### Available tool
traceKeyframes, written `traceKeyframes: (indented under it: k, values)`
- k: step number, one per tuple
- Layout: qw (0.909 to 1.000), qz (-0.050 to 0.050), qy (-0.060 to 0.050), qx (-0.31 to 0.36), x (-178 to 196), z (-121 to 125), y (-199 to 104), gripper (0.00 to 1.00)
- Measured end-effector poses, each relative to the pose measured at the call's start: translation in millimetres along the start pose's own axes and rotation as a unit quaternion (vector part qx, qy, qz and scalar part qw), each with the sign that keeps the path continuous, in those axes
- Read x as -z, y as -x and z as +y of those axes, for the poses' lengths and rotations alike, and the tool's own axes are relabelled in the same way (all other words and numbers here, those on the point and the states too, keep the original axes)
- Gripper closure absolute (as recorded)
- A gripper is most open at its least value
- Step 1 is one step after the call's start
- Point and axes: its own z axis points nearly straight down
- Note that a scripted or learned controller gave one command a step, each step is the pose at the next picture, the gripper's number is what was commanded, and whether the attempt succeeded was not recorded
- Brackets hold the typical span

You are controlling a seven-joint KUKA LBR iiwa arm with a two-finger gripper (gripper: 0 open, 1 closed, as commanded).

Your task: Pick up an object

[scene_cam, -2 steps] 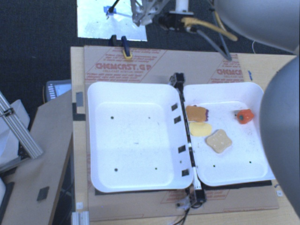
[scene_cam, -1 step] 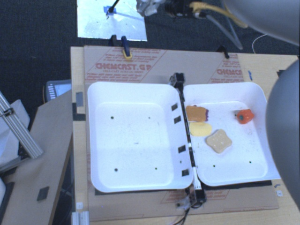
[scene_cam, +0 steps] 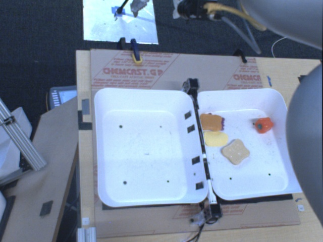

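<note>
Sitting in right bin (scene_cam: pixel 280 102), L to R: orange-brown block w/ purple edge (scene_cam: pixel 211 122) hard against divider; pale yellow disc (scene_cam: pixel 216 139) touching just below it; tan bread-shaped pc (scene_cam: pixel 235 152) beside disc, lower R; red-orange pepper-like item (scene_cam: pixel 263 125) well apart nr R wall. Adjoining: left bin (scene_cam: pixel 101 150), on counter (scene_cam: pixel 60 135). Looming at R edge: grey arm (scene_cam: pixel 305 150), blurred. Pincer state: cannot tell.

Smooth grey rounded arm (scene_cam: pixel 303 135), blurred, black collar, pale yellow cable (scene_cam: pixel 237 11), white fitting
</note>
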Motion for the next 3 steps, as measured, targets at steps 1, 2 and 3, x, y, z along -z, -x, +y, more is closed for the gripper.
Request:
traceKeyframes:
  k: [1, 2, 3]
  values:
    - [1.0, 0.001, 0.001, 0.002, 12, 0, -1, 1.0]
    - [1.0, -0.001, 0.001, -0.007, 3, -86, 99, 1.0]
    - [1.0, 0.0, 0.0, 0.0, -1, -39, 45, 1.0]
